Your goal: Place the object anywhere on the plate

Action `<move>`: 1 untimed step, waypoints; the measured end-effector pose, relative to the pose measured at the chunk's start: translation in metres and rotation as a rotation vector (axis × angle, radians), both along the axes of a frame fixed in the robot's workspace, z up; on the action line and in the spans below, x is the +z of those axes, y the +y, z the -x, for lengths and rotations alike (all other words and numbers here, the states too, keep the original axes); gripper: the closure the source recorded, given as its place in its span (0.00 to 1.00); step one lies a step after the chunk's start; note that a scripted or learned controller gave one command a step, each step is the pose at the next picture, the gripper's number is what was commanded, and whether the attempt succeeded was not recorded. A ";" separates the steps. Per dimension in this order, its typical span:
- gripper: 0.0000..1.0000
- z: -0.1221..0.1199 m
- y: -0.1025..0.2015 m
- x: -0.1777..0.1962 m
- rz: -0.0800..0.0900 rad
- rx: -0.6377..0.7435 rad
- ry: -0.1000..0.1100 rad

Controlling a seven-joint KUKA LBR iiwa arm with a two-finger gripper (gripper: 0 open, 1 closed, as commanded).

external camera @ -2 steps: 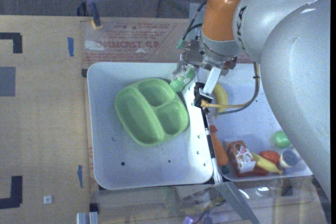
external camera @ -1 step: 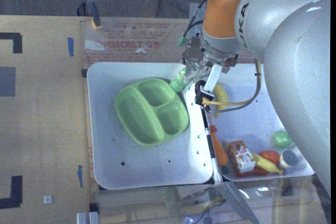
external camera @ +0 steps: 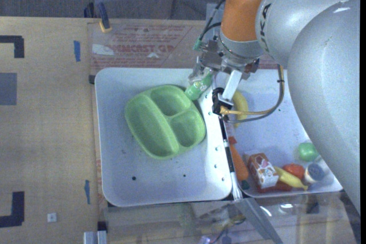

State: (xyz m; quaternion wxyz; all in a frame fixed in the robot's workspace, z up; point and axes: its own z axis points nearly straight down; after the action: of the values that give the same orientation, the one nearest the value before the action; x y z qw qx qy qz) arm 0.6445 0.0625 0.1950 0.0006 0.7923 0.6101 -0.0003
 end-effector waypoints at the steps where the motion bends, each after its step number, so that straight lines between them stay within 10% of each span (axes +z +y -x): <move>1: 0.00 0.000 0.000 0.000 0.000 0.000 0.000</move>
State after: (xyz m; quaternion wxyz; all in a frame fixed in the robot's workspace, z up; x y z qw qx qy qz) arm 0.6445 0.0625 0.1950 0.0006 0.7924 0.6101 -0.0002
